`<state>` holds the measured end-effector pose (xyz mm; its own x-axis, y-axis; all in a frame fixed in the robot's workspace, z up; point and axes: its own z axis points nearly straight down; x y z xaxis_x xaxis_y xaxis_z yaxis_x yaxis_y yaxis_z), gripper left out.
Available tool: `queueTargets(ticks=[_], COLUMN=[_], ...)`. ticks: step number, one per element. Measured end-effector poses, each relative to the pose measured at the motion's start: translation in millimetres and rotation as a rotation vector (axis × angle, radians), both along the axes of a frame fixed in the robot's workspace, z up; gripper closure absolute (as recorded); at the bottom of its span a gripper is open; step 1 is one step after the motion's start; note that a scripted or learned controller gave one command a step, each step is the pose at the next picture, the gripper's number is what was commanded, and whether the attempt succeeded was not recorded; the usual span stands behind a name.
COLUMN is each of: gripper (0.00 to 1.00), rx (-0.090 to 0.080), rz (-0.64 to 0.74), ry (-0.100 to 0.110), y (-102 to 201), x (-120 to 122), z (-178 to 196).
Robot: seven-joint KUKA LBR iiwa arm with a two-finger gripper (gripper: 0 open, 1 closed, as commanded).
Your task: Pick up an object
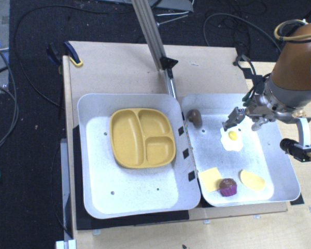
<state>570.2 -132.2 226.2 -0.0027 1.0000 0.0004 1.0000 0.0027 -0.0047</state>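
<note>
Open floor is left in the right bin (280, 154) between the brown object (195, 118), fried egg (231, 140), yellow slice (209, 179), purple object (228, 187) and yellow oval (252, 180), while the left bin (93, 154) is largely occupied by the divided plate (143, 138).

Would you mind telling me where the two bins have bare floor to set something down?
Left bin: a wide bare strip below the yellow tray. Right bin: crowded at the fried egg under the gripper, with cheese, purple piece and yellow slice along the near side.
</note>
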Motion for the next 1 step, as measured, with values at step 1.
queueTargets(ticks=[1], gripper=[0.00], rx=[0.000], rz=[-0.004], ry=[-0.002], y=[-3.5], x=[-9.8], z=[-52.3])
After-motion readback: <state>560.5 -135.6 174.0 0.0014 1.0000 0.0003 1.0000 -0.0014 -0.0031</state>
